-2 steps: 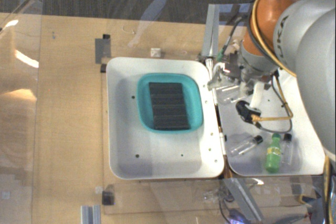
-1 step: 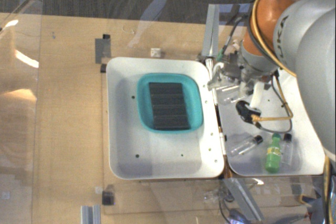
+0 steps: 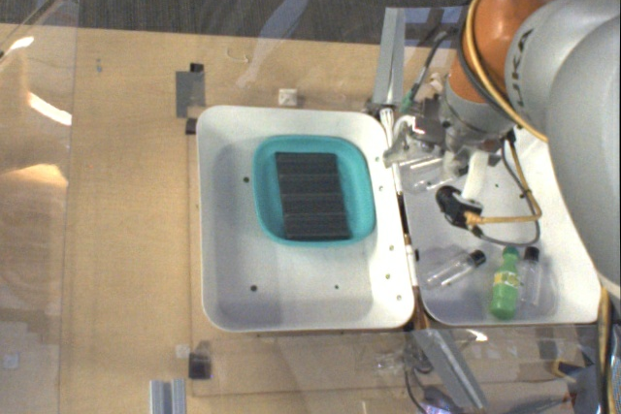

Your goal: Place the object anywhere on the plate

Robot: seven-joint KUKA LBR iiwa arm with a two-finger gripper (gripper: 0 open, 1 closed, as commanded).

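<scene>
Grey arm with an orange band (image 3: pixel 505 24) reaching in over the right shallow white bin (image 3: pixel 572 305), with the hand (image 3: pixel 427 162) low at that bin's far left corner, just beside the wall shared with the left shallow white bin (image 3: pixel 223 286). Cannot tell whether the hand is spread or pressed together; too cluttered with brackets and cable to read, and nothing visibly pinched.

Likely the thing to move: small green plastic bottle (image 3: pixel 503 284), lying near the right bin's near edge, well apart from the hand. Just beside it, toward the shared wall, a clear plastic vial (image 3: pixel 451 269). Teal rounded-square plate (image 3: pixel 361 199) sitting in the far half of the left bin, carrying a dark ribbed rectangular insert (image 3: pixel 310 199).

Judged step: the pick, not yet made. To do it well:
- Travel toward the near edge and centre over the bottle's body, not its cap.
- Close across the narrow width, keeping clear of the vial.
- Lift high enough to pass the shared wall.
- Release low over the plate's middle, since a round bottle may roll.
</scene>
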